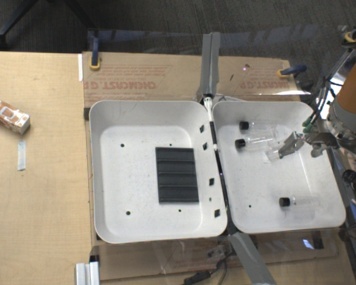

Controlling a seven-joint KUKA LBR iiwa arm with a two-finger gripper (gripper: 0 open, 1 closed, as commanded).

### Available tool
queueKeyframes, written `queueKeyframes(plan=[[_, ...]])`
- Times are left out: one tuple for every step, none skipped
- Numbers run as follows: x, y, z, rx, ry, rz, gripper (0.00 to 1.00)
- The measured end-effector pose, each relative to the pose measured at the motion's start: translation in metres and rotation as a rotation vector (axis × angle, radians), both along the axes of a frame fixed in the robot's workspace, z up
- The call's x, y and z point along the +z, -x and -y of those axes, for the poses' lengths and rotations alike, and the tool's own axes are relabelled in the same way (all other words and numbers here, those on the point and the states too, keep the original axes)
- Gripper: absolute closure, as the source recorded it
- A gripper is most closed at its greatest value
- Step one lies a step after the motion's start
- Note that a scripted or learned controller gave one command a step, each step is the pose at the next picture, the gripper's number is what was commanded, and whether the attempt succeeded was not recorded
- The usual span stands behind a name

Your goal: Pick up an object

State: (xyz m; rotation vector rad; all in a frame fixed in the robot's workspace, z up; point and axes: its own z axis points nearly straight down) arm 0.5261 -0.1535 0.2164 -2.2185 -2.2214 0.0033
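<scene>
A single fixed camera looks down on the bench from above at a slant, facing toward the far side, where a strip of dark carpet lies beyond the left bin. It stands far enough back to take in that bin whole, the right bin beside it, the cardboard sheet behind it and the wooden tabletop to its left. The arm enters past the right bin, probably cut off by the frame's edge.
</scene>
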Motion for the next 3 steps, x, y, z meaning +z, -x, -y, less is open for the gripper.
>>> queueKeyframes(plan=[[-0.024,-0.048,0.018,-0.002,0.0,0.001,0.0],[-0.104,-0.111,0.0,0.038,0.001,0.003,0.0],[-0.12,-0.047,0.025,0.025,-0.012,0.01,0.0]])
